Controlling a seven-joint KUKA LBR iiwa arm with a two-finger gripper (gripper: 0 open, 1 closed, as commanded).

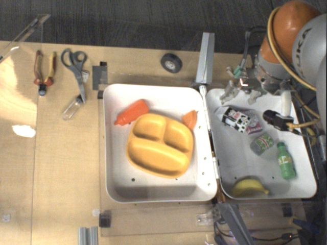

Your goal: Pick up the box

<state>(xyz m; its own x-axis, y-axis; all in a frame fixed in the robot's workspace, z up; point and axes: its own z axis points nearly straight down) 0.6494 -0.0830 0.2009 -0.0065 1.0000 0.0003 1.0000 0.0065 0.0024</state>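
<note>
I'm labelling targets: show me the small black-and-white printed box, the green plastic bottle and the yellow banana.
Black-and-white printed box (237, 120), camera view, top face.
Green plastic bottle (286, 162), camera view, mid-body.
Yellow banana (249, 187), camera view, middle of the curve.

Yellow tray (160, 146) between two carrots in left bin (113, 152); scissors (77, 71), pliers (44, 71) on bench.

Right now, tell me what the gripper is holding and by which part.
Nothing. The gripper hangs above the far end of the right bin, with no object between its fingers. The box lies on the bin floor just below it, ungrasped.
</note>
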